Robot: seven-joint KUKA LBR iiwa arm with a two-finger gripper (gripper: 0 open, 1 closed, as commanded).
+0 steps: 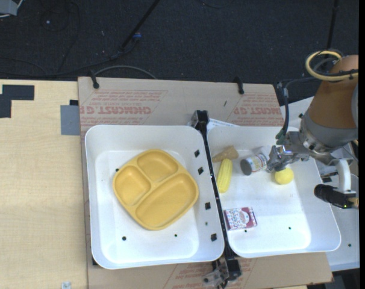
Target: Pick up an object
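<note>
Status: no pick confirmed yet. Gripper is down inside the right bin, in its upper right part, centre-right of the frame. Arm comes in from the right edge, orange band visible at the upper right.

Gripper sits between two candidates: a small grey-and-white jar lying on its side, just left of it, and a small yellow round object just below it. Both look to be resting on the bin floor. Can't tell if the gripper is touching either one, and can't tell whether it is spread or closed; too small and cluttered at that spot. Nothing visibly between the tips, so I'm not calling a grasp.

Other items in the right bin, all away from the gripper:
- corn cob, upright-ish along the divider side, left part of the bin
- tan piece just above the corn
- red-and-white packet flat, lower left of the bin

Left bin holds a yellow compartment plate, centre of the frame, untouched.

Judgement: approach and descent done. Left: close on jar or yellow object, lift, verify it clears the floor.
</note>
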